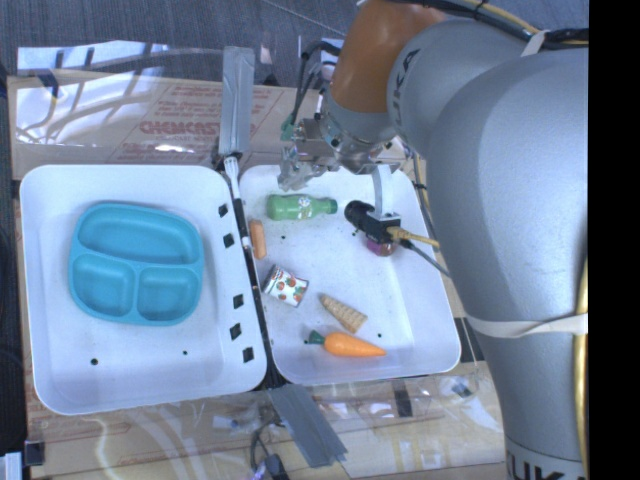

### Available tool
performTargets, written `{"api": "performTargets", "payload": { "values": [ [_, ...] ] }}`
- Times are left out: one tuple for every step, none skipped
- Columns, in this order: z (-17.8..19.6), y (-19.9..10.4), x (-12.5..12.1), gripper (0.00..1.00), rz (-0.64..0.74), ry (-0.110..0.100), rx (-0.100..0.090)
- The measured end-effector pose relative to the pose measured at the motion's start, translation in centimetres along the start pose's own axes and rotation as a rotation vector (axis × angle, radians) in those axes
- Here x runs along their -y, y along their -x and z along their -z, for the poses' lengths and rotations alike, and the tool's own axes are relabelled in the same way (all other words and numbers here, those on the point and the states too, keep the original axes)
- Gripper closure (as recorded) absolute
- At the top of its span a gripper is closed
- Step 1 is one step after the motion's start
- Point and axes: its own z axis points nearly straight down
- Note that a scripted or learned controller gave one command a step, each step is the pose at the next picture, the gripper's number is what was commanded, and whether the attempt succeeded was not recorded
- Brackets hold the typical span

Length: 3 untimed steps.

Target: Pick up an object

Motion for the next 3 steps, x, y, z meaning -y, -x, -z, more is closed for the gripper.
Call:
{"api": "performTargets", "payload": {
  "values": [
    [22.8,11.3,2.0,1.0,-0.009,0.003,0.005],
    [24.8,-4.3,5.5,1.0,0.004,-0.007,-0.002],
    [24.3,-13.7,0.6,1.0,0.001,-0.01,0.002]
  ]
}}
